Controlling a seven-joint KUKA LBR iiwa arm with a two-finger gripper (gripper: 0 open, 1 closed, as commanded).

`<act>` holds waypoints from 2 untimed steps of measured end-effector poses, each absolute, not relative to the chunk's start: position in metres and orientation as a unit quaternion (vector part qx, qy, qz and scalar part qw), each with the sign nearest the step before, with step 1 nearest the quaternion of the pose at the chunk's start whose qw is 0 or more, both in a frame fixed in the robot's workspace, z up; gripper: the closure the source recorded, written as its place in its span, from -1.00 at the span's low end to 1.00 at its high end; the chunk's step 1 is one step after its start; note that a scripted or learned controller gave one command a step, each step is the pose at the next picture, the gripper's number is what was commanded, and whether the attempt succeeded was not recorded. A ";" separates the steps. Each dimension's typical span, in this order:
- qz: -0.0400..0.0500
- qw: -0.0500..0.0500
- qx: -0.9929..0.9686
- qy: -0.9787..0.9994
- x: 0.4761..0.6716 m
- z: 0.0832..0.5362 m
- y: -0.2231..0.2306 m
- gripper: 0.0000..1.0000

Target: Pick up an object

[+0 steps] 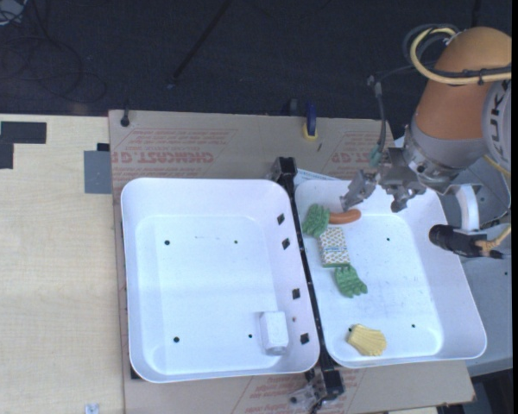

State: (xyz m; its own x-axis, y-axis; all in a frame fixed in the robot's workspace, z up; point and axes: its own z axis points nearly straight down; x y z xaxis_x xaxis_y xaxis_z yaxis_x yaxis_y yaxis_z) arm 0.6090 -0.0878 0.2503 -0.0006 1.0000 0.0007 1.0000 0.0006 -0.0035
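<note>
Objects for picking lie mostly in your right-hand white bin (449,317): a small orange-red sausage-shaped piece (344,216) near the bin's far left corner, a green leafy toy (316,221) touching its left end, a pale block with a dotted green-and-white face (333,249) just below those two, a second green leafy toy (350,281) just beside the block's near end, and a yellow ridged piece (367,341) well apart from the rest, near the bin's front edge.

You have the gripper (378,194) hanging over the far edge of that bin, just to the right of the orange-red piece. Its two dark fingers (356,195) stand apart, with nothing between them. The left one points down towards the end of the orange-red piece; whether it touches it, you cannot tell from this angle.

Your left white bin (155,231) holds one white rounded block (273,331) near its front right corner, close to the wall between the bins. A row of small black clips (286,243) runs along that shared wall. Both bins sit on a brown cardboard sheet (207,149) on the pale wooden surface (43,274).
</note>
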 end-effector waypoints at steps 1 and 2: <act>0.001 0.002 -0.707 -0.708 0.609 0.260 -0.088 1.00; 0.005 0.007 -0.709 -0.706 0.491 0.203 -0.090 1.00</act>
State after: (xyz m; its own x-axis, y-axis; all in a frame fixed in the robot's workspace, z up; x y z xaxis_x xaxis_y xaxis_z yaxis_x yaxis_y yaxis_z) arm 0.4912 -0.0898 0.2035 0.0043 1.0000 0.0031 0.9999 -0.0042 -0.0163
